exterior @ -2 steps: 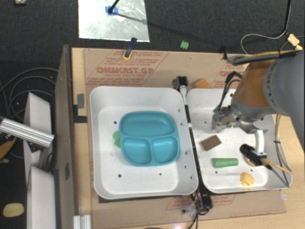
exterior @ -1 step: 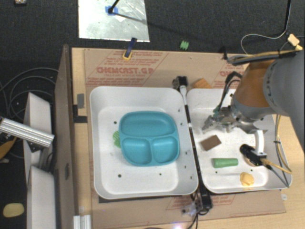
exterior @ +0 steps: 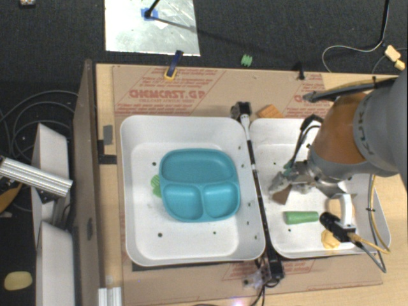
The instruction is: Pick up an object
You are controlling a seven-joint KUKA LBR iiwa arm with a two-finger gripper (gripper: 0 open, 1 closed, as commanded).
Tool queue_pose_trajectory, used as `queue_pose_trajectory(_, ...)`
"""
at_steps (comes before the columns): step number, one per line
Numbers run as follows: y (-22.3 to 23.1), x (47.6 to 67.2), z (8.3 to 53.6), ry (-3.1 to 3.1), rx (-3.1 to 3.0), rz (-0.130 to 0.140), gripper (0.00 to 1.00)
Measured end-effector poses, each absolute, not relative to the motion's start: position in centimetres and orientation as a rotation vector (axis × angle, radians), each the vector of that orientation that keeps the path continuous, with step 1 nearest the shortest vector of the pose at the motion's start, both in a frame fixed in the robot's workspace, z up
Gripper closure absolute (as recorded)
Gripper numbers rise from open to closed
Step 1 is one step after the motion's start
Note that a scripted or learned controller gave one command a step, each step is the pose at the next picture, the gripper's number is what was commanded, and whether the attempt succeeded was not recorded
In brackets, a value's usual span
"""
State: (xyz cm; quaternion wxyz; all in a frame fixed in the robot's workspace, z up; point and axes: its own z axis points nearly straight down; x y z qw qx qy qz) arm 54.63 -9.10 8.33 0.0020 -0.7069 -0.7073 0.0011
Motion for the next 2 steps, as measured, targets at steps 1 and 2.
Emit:
queue_pose_trajectory(1,-9.1,54.9,9.5,-2.225,-2.22,-0.004,1.0)
queue_pose_trajectory(2,-2.8,59.9,19.1,-2.241,-2.214,-0.018,1.0)
